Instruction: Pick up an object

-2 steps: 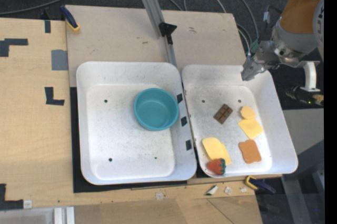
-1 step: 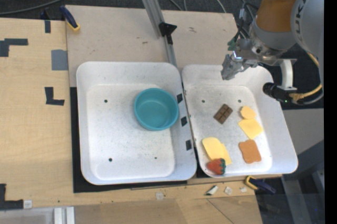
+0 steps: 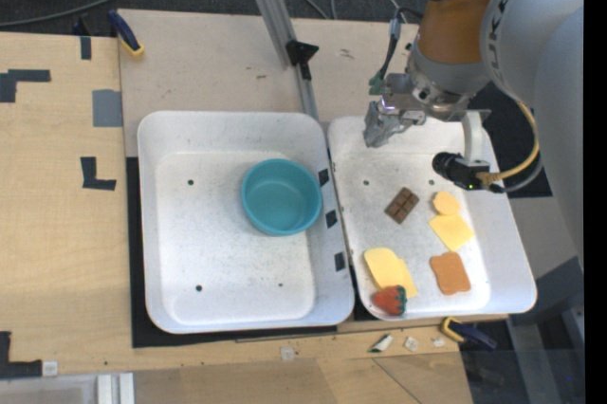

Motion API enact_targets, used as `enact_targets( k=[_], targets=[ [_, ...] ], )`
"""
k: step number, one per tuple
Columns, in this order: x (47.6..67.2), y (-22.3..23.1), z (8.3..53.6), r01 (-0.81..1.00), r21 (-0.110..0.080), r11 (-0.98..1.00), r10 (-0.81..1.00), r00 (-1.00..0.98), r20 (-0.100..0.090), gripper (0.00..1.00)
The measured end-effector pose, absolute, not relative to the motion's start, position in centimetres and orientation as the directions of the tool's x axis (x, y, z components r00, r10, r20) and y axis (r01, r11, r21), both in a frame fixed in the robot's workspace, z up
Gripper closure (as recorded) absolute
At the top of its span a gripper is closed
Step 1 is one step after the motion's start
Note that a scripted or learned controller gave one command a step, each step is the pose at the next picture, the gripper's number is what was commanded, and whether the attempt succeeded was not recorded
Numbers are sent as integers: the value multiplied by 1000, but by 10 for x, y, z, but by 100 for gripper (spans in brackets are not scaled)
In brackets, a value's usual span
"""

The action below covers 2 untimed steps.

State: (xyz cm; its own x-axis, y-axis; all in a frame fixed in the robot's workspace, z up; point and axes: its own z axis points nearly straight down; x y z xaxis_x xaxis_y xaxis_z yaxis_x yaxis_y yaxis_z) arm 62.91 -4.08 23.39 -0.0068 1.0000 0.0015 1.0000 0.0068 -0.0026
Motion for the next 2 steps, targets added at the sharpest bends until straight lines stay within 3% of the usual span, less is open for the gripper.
enact_targets(
  k=[2],
  targets=[
    [633, 72, 230, 1000, 0, 8, 1000, -8, 2, 100]
  ],
)
